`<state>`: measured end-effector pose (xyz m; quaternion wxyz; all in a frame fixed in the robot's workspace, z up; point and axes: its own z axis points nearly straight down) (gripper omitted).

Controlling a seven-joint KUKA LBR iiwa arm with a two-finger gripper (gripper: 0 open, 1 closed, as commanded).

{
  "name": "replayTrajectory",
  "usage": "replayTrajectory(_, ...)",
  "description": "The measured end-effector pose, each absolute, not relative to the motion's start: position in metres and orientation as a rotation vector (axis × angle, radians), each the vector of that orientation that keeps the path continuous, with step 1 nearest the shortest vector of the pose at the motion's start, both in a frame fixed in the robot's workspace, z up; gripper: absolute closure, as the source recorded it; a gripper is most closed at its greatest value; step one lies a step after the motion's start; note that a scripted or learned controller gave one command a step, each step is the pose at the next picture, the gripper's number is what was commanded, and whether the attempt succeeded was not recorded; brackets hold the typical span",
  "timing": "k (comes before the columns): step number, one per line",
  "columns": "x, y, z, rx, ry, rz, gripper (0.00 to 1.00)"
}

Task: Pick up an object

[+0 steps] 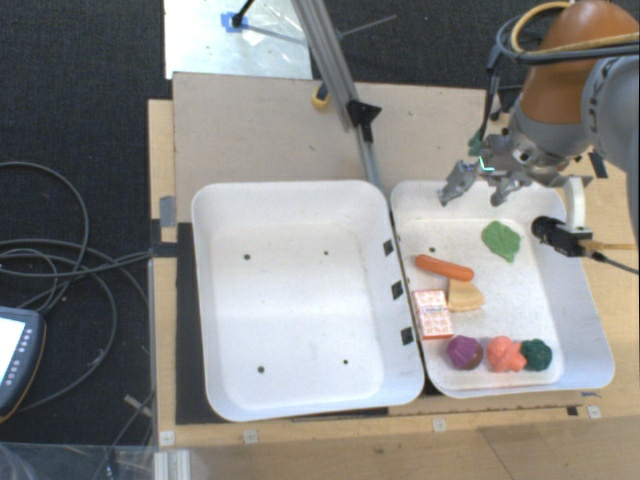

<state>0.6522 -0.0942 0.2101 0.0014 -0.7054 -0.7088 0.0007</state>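
Observation:
My gripper (476,189) hangs above the far edge of the right bin (575,308), fingers spread open with nothing between them. Below and to its right lies a green leaf-shaped piece (501,240). An orange carrot-like stick (444,267) lies near the bin's middle, with a tan wedge (465,296) and a small pink-and-white box (432,314) just in front of it. Along the near edge sit a purple item (463,352), an orange-red item (504,355) and a dark green item (537,354).
The left bin (215,298) stands beside the right one, joined by black clips (397,290). A grey pole (335,63) slants across the back of the bench. Cables and a tablet (15,353) lie on the floor at left.

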Motion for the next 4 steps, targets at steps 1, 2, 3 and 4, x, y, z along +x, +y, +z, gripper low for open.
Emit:
replayTrajectory(1,0.653,-0.094,0.213,-2.216,-2.228,-0.002,0.0)
replayTrajectory(2,0.654,-0.085,0.156,-2.213,-2.226,0.003,0.0)
replayTrajectory(3,0.646,-0.09,0.098,-2.218,-2.22,0.005,0.0)
replayTrajectory(4,0.647,-0.09,0.091,-2.221,-2.223,-0.001,0.0)
